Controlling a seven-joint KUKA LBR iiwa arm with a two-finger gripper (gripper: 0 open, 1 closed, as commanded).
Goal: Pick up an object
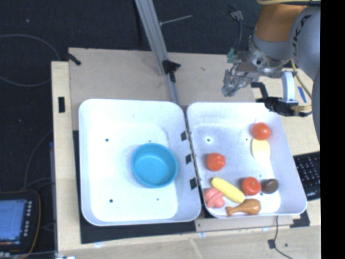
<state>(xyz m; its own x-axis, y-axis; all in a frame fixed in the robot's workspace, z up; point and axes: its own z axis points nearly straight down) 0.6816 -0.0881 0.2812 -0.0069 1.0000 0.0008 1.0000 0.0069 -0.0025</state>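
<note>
Arm [285, 20]: raised above the bench's far edge, clear of both bins.
Left bin [97, 117]: holds a blue bowl [154, 164].
Right bin [237, 117]: holds the candidates, including tomatoes [261, 130], a banana [227, 189] and a drumstick [243, 208], loosely spaced for access.
Gripper [232, 86]: carries nothing; finger state cannot be told.

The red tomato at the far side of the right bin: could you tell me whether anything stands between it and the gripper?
Nothing visible does. The gripper hangs above the bench beyond the right bin's far rim, and bare bin floor separates that rim from the tomato.
</note>
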